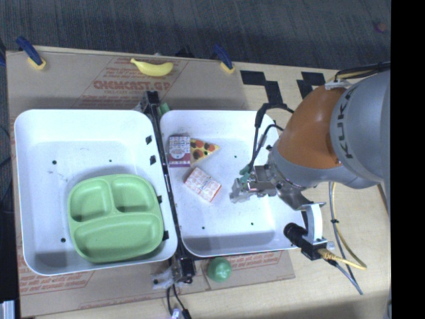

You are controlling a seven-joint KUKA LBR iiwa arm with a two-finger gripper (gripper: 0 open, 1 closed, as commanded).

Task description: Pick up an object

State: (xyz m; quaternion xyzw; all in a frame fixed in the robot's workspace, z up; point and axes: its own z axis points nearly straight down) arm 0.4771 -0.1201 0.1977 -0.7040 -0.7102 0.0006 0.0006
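Pink box (202,184) lies in the right bin (219,244), near its middle, at about 9 o'clock from the gripper (240,190). Its long side runs from 10 to 4 o'clock. Whether the gripper is open, I cannot tell.

You see a lime-green divided tray (116,216) in the white left bin (33,138). In the white right bin (219,241) lie a maroon carton (178,150), a pink-and-white checked packet (202,184) and an orange-and-yellow pizza slice (203,149). A yellow banana (152,66) and green ball (218,269) rest on red-lettered brown cardboard (99,85).
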